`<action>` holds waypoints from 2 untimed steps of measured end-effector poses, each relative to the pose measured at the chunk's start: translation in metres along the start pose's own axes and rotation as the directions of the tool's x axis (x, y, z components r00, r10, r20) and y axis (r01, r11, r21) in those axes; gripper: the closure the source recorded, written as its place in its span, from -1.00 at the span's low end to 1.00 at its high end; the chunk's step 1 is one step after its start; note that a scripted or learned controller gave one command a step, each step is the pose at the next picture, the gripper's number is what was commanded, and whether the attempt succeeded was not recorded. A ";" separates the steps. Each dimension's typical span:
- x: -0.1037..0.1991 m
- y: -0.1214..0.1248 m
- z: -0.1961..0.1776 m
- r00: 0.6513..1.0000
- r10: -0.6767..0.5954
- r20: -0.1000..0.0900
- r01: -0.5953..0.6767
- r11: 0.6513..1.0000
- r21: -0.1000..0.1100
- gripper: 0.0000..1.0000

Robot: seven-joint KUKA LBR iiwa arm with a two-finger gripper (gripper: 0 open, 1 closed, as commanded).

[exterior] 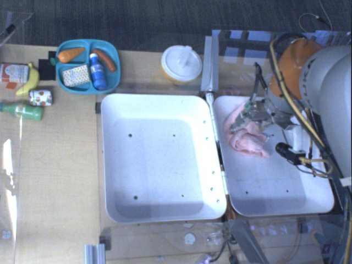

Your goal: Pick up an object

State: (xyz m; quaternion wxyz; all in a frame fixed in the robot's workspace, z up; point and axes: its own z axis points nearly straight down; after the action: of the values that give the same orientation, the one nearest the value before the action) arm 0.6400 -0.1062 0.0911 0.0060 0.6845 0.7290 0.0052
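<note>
The right bin [286, 194] holds a pink cloth [247, 137] at its far left. The gripper [254, 113] sits on the cloth's far edge. The blue tray [113, 65] on the desk [55, 175] holds toy food.

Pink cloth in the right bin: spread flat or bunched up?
Bunched up. The pink cloth lies crumpled in folds on the right bin floor, with the gripper at its upper edge.

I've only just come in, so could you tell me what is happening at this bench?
The arm reaches in from the right over the right bin, with its pincer down at a crumpled pink cloth lying in that bin. Whether it has hold of the cloth cannot be told. A blue tray of toy food sits on the bench beyond the bins.
</note>
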 end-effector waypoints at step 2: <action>-0.010 0.031 0.001 0.988 -0.153 -0.002 0.153 0.988 0.010 -1.00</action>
State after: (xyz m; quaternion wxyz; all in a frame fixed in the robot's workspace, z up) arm 0.6713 -0.1140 0.0902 0.0026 0.6266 0.7793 0.0014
